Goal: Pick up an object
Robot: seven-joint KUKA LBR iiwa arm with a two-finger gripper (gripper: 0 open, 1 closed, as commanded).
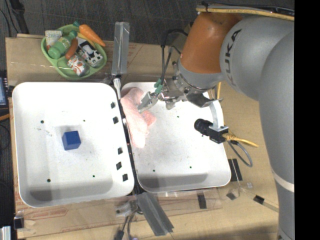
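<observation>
Arm [250,59] enters from the right and covers the right bin's far right corner; orange band sits above the wrist, which is angled down toward that bin's far left corner.

Right bin [185,154]: shallow, white. It carries a pink cloth [134,115] lying crumpled along the left wall, running from the far left corner toward the middle of that wall. Likely the target, since the tool is aimed at it.

Left bin [45,134]: holds one blue cube [71,139] near its centre, well apart from the arm. Not being addressed now, judging by the reach.

Green bowl [75,51] of toy food stands on the bench beyond the left bin's far edge, outside the working area.

Gripper [149,103]: fingers slant down and left, tips at or just over the cloth's upper part. Jaws appear slightly parted, but the tips blend into the pink folds. Cannot tell how far apart they stand, nor whether any fabric lies between them. No grasp confirmed.

Judgement: step in hand is the descent or closing on the cloth. Soft, flat fabric against the wall gives little to pinch; the tips may slide off or catch only a thin fold.
</observation>
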